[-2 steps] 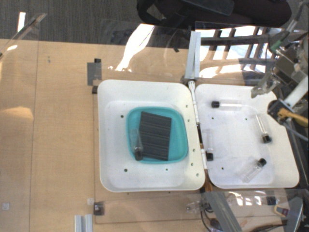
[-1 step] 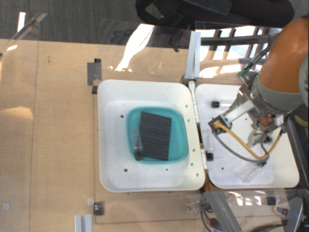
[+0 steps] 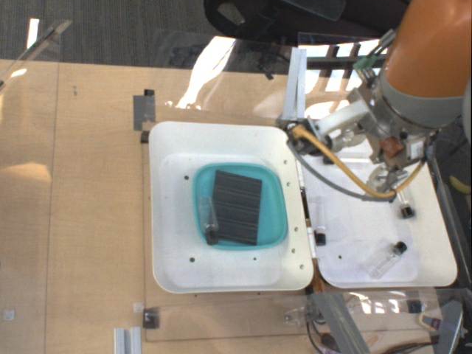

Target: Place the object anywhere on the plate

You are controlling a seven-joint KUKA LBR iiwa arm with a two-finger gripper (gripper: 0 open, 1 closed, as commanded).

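The dark ribbed block (image 3: 237, 207) lies flat on the teal plate (image 3: 276, 220), which sits in the middle of the left bin (image 3: 169, 271). The block lies wholly within the plate's rim, slightly tilted. Just beside the block, along the plate's left edge, lies a clear tube (image 3: 207, 218) with a dark end; it too rests on the plate.

Across the shared edge, in the right bin (image 3: 435, 268), a small clear vial (image 3: 385, 260) with a black cap lies near the front edge. Another small dark-capped piece (image 3: 405, 211) sits nearer the bin's right edge.

The gripper (image 3: 387, 164) hangs above the rear half of the right bin, well apart from the plate, half buried in a loop of yellow cable (image 3: 346, 179) beneath the grey and orange arm (image 3: 435, 50). Whether it is open or closed cannot be told, and nothing is seen in its grasp.

Judging by this, the placing step looks done if the block is the object meant — it is on the plate and free of the gripper. If instead a vial in the right bin is meant, the step in hand is the reach. The next move would then call for lowering squarely over a small, slippery, see-through piece that may roll, then carrying it across to the plate.
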